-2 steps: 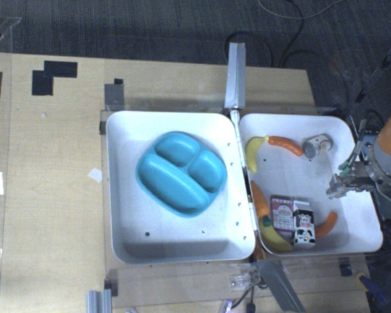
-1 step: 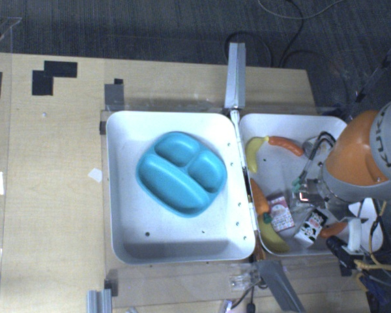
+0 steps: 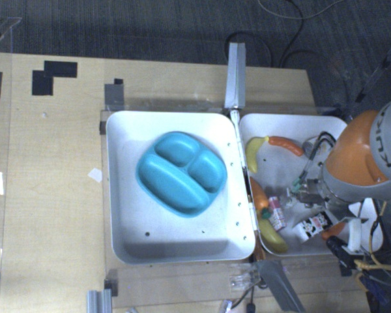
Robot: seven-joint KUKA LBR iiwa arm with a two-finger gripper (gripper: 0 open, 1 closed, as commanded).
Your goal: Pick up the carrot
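- Right now my hand point(image 3: 300, 191) hangs low in the right bin point(image 3: 332, 124), near its middle; from this slant I cannot tell whether it is spread or pressed together, and I see nothing between its tips.
- What I take for the carrot point(image 3: 285, 145), the slim orange piece with a red end, lies at the bin's twelve o'clock side, just beside a yellow piece point(image 3: 254, 154) at its nine o'clock. It sits apart from my hand, toward my eleven o'clock.
- Risk one: wrong target. Another orange piece point(image 3: 259, 197) lies along the bin's nine o'clock wall, and a yellow banana-like piece point(image 3: 272, 235) sits toward seven o'clock. If I come down where I am, I could pinch one of these, or the small clutter point(image 3: 277, 215) just beside me, instead of the carrot.
- Risk two: a crowded grasp. The carrot's green end touches or nearly touches the yellow piece, so a descent at that end may catch both or push the carrot away.
- Risk three: a slip. The carrot looks smooth and tapered; gripping near its thin end could squeeze it out sideways.
- Risk four: the far wall is close behind the carrot, so my tips may strike the rim.
- The left bin point(image 3: 117, 175) holds a blue divided plate point(image 3: 181, 173), well apart from all this.
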